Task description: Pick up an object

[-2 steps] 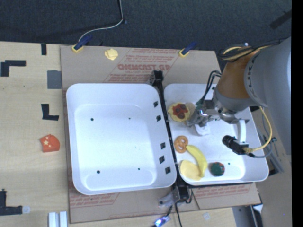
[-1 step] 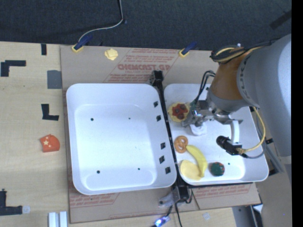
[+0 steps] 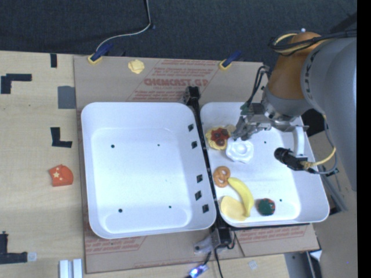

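White plastic makes up both bins, and all the loose pieces sit in the right bin (image 3: 310, 210), while the left bin (image 3: 98, 172) lies beside it across a black divider. The gripper (image 3: 244, 126) hangs low over the upper left part of the right bin, reaching in from the grey and orange arm (image 3: 295, 80). Whether anything sits between its tips cannot be told from this slant; they point down and to the left, and nothing is clearly seen caught in them.

2 things lie closest to it. The white crumpled object (image 3: 240, 151) rests just below the tips, toward the near edge of the bin, and looks like the likeliest target. The yellow piece with a red top (image 3: 218, 138) lies just to the left of the tips, against the divider wall. Judged from this, the coming move turns on a short drop and a slight shift toward the near side to centre over the white object, which is roundish with no clear long axis, so wrist turn matters little.

Farther toward the near edge lie a pretzel (image 3: 221, 176), a banana (image 3: 242, 194) running diagonally, a yellow disc (image 3: 231, 208) touching it, and a dark green and red ball (image 3: 266, 207). Being crowded against the wall, the red-topped piece would probably be the harder grab.
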{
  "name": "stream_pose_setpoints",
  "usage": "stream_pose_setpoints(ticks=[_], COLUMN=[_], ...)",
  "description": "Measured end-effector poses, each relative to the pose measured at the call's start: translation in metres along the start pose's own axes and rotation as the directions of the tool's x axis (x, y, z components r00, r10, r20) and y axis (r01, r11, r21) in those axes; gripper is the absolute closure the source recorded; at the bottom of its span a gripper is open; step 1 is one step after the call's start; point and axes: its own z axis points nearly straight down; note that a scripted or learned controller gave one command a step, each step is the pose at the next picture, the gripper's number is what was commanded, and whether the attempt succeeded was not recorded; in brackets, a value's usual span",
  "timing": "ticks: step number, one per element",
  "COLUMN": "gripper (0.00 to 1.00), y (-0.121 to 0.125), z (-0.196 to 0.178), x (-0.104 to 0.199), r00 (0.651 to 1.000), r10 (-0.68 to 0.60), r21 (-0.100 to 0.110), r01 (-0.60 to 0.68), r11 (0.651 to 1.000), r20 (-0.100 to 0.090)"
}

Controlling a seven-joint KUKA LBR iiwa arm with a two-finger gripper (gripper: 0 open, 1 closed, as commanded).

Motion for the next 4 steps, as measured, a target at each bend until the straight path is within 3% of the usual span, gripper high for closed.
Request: stream_pose_setpoints(ticks=[1,2,3,4], gripper=[1.00,1.00,1.00,1.00], y=[0.019,0.053,0.052,0.052], z=[-0.124,-0.126,-0.128,-0.198], x=[0.027,0.085,0.151,0.217], r00=[1.000,1.000,1.000,1.000], r10=[-0.004,-0.004,-0.004,-0.007], r21=[-0.008,0.004,0.006,0.000], r01=[0.004,0.004,0.004,0.007], r11=[1.000,1.000,1.000,1.000], r20=[0.000,-0.001,-0.002,-0.004])
